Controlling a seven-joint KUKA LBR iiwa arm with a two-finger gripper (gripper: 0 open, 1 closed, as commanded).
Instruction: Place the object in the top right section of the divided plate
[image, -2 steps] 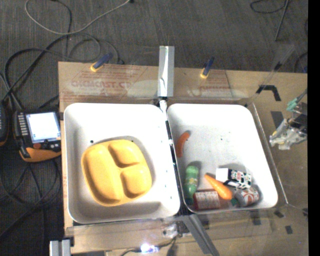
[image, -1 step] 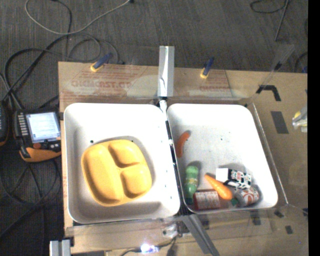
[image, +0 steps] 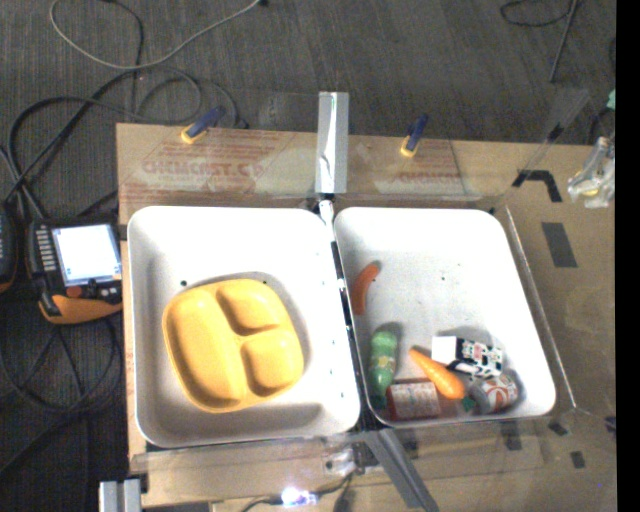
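A yellow divided plate (image: 235, 342) is lying in the left bin (image: 150, 240), slightly turned, with one large section on its left side and two smaller sections on its right. Nothing is sitting in any section.

The loose objects are all being kept in the right bin (image: 430, 235). A small orange sausage-shaped piece (image: 364, 284) is lying alone near the bin's left wall, well apart from the rest. The others are crowded along the near edge: a green bottle (image: 383, 360) is lying on its side, a reddish can (image: 413, 400) is lying just nearer than it, a carrot (image: 437, 372) is slanting across the top of the can, a small white and black carton (image: 468, 352) is resting to the carrot's right, and a silvery can (image: 495, 392) is sitting in the near right corner.

A small pale part of the gripper (image: 592, 180) is showing at the far right edge, well apart from both bins. Whether it is wide or narrow cannot be told. Nothing is being held.
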